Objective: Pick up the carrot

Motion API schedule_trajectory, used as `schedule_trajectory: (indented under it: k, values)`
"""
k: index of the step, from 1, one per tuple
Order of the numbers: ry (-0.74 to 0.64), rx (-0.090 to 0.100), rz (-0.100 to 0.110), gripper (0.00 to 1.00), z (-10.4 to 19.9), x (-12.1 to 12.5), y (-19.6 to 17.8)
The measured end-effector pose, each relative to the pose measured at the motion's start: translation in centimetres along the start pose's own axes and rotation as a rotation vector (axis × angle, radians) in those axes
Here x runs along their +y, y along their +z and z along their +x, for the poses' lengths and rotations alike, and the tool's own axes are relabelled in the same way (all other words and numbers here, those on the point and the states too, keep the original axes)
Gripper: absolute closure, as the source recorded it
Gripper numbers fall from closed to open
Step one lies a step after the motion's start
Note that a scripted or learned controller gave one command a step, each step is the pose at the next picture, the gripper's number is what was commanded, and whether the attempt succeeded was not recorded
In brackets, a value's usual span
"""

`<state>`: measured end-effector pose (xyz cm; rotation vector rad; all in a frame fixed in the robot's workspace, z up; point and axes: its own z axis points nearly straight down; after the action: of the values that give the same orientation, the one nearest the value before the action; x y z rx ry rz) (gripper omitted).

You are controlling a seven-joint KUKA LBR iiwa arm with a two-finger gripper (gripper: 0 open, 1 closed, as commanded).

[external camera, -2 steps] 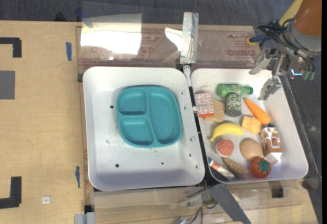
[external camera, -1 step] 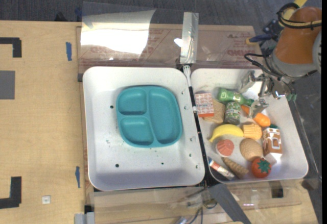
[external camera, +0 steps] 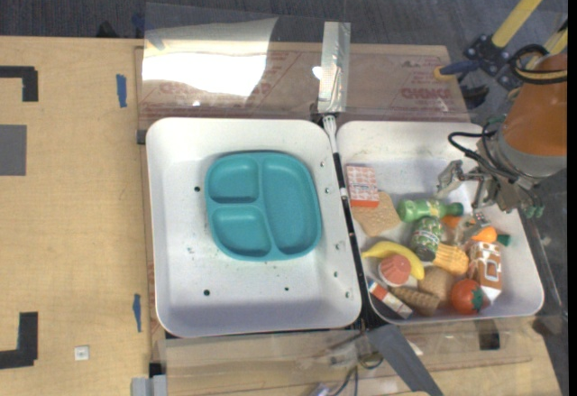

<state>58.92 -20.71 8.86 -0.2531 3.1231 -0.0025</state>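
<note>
Looking down at a slant on a tan bench point(external camera: 63, 232), two shallow white bins sit side by side. A clear plastic sheet with faint red printing, too blurred to read, lies along the upper edge behind them. The left bin point(external camera: 176, 295), in the centre of the frame, holds a teal divided plate point(external camera: 264, 205) with three compartments. The right bin point(external camera: 523, 295), at lower right, holds a heap of toy food. The grey arm point(external camera: 536, 128) with its orange band enters from the right edge and hangs over the right bin's upper right part.

The gripper point(external camera: 472, 187) points down and left; its two metal fingers point(external camera: 450, 176) stand apart with nothing between them, just above the heap.

Among the toys, a white and red box point(external camera: 361, 185) at the bin's upper left carries print too small to read, and a white and orange carton point(external camera: 489, 262) sits at the right. The carrot point(external camera: 484, 235), orange with a green top, lies right of centre in the heap, just below the gripper, touching the carton. Nearby are a green bottle point(external camera: 425, 208), a yellow banana point(external camera: 394, 251) and a tomato point(external camera: 465, 295).
</note>
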Motion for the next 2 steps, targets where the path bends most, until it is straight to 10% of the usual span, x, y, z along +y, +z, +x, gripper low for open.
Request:
schedule_trajectory:
  k: [1, 2]
  values:
    - [-0.003, -0.017, 0.005, 1.00, -0.6, 0.1, -1.5]
    - [-0.138, -0.007, 0.007, 1.00, 4.8, -1.1, -13.8]
